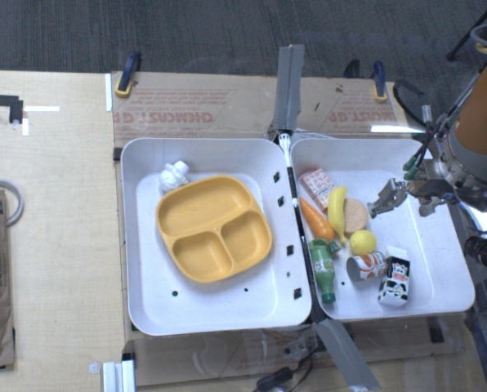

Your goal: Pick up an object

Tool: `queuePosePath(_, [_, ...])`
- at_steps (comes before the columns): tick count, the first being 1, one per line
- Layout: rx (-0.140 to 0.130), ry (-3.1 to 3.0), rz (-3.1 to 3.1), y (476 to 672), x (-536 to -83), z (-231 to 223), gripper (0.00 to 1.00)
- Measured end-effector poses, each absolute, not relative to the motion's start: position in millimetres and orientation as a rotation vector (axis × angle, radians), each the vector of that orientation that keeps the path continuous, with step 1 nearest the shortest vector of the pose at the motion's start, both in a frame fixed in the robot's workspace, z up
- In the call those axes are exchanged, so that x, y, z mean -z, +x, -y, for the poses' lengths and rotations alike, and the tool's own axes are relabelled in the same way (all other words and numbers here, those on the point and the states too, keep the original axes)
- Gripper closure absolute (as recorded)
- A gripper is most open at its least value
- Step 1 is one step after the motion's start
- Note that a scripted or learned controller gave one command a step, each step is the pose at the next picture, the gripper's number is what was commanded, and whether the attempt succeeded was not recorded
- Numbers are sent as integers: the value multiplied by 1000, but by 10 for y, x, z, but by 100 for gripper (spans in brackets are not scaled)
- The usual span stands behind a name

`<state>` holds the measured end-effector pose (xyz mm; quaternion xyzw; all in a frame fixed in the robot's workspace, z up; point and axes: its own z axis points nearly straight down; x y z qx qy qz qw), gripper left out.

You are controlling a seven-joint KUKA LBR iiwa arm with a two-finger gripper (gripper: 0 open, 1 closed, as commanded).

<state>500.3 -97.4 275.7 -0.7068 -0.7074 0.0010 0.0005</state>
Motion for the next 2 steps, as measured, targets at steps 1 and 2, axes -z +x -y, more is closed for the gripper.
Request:
queuePosePath(1, [-2, -1863, 2528, 5576, -1720, 985, 0])
queuePosePath(2, [-2, -1888, 2508, 5024, -1908, 813, 0])
